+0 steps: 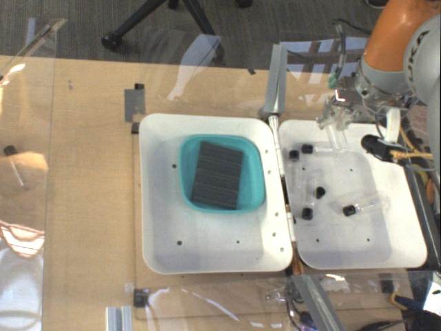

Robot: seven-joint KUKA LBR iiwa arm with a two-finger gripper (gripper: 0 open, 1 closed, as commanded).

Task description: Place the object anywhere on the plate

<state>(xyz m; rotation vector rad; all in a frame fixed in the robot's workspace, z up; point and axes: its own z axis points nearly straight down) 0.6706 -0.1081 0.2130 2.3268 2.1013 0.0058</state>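
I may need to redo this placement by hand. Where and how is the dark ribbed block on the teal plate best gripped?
Probably from straight above, closing on the two long edges of the dark ribbed block. It lies flat on the teal plate, whose raised rim would hinder a side approach.

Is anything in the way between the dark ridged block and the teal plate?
No. The dark ridged block already lies on the teal plate in the left bin, with nothing visible between them.
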